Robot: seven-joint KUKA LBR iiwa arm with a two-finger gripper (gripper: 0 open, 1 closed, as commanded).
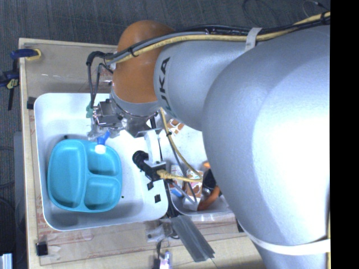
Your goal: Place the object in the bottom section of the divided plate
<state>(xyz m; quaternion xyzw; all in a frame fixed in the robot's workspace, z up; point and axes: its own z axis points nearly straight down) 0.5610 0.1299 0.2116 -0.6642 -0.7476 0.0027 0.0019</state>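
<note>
A light blue divided plate (84,175) lies in the left white bin (50,108). It has one long section on its left and two smaller ones on its right. My gripper (102,132) hangs over the plate's upper right rim, under the orange band of the arm (137,60). A small white and blue bit (100,148) shows at the gripper's tip, right over the rim of the upper right section. I cannot make out whether it is a held object or part of the gripper.
The grey arm covers most of the right bin (196,203), where orange and dark items (208,194) peek out. A black fitting with cables (147,164) hangs beside the plate. A blue clamp (22,54) sits at the bench's top left corner.
</note>
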